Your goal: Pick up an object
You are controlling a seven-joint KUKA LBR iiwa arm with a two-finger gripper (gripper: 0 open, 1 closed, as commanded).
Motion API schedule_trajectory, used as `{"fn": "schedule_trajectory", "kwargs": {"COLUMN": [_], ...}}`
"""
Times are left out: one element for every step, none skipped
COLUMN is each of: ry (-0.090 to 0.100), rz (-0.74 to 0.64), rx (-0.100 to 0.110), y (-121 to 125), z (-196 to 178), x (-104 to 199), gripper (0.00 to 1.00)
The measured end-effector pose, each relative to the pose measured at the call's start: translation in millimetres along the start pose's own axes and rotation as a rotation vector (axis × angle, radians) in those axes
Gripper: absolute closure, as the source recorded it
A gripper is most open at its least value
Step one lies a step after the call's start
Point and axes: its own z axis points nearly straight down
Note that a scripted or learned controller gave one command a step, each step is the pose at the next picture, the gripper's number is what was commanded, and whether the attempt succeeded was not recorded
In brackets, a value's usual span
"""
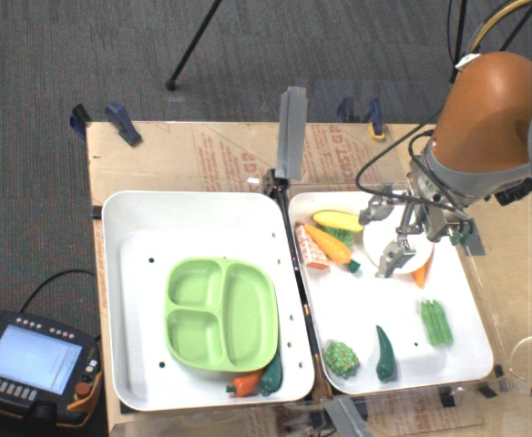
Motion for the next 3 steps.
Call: {"fn": "schedule_trajectory", "kwargs": {"ry": [0.004,0.0,-0.001], "rz": [0.308,0.451,0.398], "rx": [0.0,0.0,-0.002], "y": [-56.7,-69.2,-12.7], "z": [157.5,155.6,155.2], "x": [-27.2,53.9,5.5], "gripper": [0.0,0.0,0.0]}}
